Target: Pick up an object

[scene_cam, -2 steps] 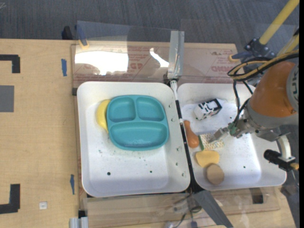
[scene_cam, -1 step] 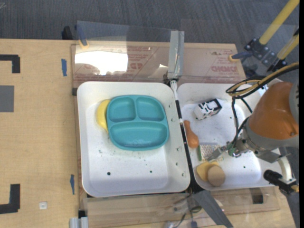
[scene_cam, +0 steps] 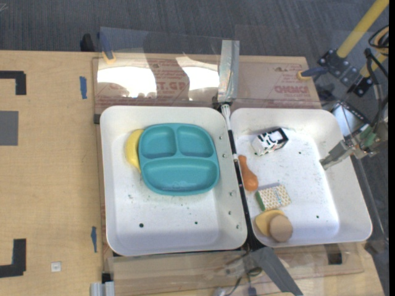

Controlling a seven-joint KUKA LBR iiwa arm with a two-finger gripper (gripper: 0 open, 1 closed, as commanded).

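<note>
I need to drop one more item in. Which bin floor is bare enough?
Left bin: bare strip in front of the teal tray. Right bin: bare middle and right, between the cow toy and the near rim. Crowded along the divider: carrot, checkered block, wooden peg.

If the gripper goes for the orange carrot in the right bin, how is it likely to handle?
The carrot looks smooth and tapered, so fingers might slip toward its thin end. Its rounded body suggests it could roll if nudged sideways. It lies close against the right bin's left wall, which may leave little room for a finger on that side.
</note>
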